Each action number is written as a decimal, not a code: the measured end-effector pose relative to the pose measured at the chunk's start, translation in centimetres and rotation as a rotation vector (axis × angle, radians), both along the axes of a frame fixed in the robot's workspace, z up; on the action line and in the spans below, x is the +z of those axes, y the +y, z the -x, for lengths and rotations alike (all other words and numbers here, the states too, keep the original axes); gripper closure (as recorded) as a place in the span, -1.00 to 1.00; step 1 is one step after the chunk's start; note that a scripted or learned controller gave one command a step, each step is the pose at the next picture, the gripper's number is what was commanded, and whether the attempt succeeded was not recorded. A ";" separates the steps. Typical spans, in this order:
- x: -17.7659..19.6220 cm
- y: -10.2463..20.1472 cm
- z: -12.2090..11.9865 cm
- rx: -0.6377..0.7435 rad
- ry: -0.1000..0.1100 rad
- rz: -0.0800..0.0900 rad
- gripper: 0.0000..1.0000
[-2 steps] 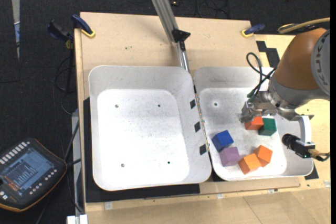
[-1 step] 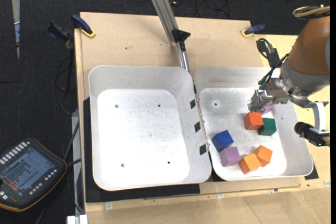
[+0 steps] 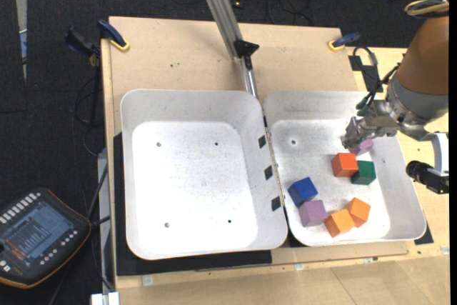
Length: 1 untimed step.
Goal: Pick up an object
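Toward the right of the frame, the hand (image 3: 355, 140) hung low over the right bin (image 3: 404, 226), close above a small pink object (image 3: 365, 146) peeking out beside it. Whether it was clenched, released or grasping could not be told, so nothing could be called picked up. Just below lay an orange cube (image 3: 344, 164) touching a green cube (image 3: 365, 172). Further toward the lower middle sat a blue cube (image 3: 303, 190), a purple cube (image 3: 312, 212) and two orange blocks (image 3: 348, 216) close together. At left, the left bin (image 3: 136, 175) rested on the desk (image 3: 178, 53). By my judgement the task was at the reach stage: the lift remained to be done.
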<state>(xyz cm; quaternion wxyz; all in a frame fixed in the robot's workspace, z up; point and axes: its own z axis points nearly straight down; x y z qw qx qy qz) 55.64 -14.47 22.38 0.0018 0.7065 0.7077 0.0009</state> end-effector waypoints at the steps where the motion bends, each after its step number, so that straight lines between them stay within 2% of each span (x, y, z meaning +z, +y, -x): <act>1: 1.2 4.9 -2.0 0.006 0.000 -0.002 1.00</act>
